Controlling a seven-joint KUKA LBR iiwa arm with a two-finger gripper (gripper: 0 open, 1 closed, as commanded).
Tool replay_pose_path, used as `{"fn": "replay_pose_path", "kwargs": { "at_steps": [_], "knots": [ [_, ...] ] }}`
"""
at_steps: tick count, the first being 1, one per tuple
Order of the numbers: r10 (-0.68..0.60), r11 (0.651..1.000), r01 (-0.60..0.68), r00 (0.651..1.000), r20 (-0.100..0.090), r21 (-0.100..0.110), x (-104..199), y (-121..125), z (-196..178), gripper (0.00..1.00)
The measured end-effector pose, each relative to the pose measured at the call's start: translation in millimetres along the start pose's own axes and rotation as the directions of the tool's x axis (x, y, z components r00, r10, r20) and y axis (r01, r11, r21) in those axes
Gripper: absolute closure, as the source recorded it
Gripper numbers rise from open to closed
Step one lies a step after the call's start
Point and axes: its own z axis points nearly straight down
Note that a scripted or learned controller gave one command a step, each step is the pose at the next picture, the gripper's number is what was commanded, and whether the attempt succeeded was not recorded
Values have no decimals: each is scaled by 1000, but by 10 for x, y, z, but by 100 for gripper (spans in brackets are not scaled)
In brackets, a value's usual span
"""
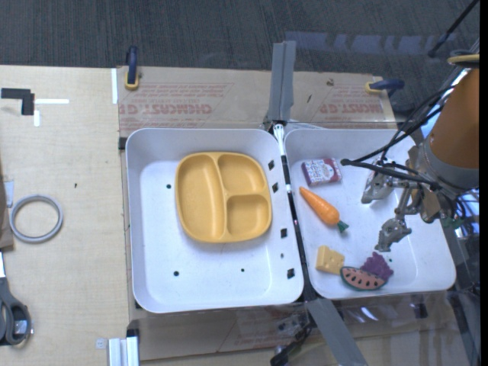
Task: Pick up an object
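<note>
The right bin (435, 269) holds a pink box (321, 171), an orange carrot (320, 207), a yellow cheese wedge (329, 260), a watermelon slice (363, 277) and purple grapes (377, 264). My gripper (383, 213) hangs over this bin, right of the carrot and just behind the grapes. Its two metal fingers (372, 190) stand apart, open, with nothing between them. In the left bin (152, 280) lies a yellow divided plate (223, 197).
A grey tape roll (34, 218) and scissors (11, 320) lie on the bench at far left. Clamps (132, 67) hold the cardboard behind the bins. Black cables (396, 147) run from the arm over the right bin's back.
</note>
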Motion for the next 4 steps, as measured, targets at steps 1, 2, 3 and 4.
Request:
{"fn": "replay_pose_path", "kwargs": {
  "at_steps": [1,2,3,4],
  "knots": [
    [462,887,-462,887,-2,1,-195,111,631,0],
    [698,716,-698,716,-1,2,-494,112,1146,0],
    [696,718,-696,718,1,3,-501,116,1057,100],
    [696,718,-696,718,1,3,-500,118,1058,0]
  ]
}}
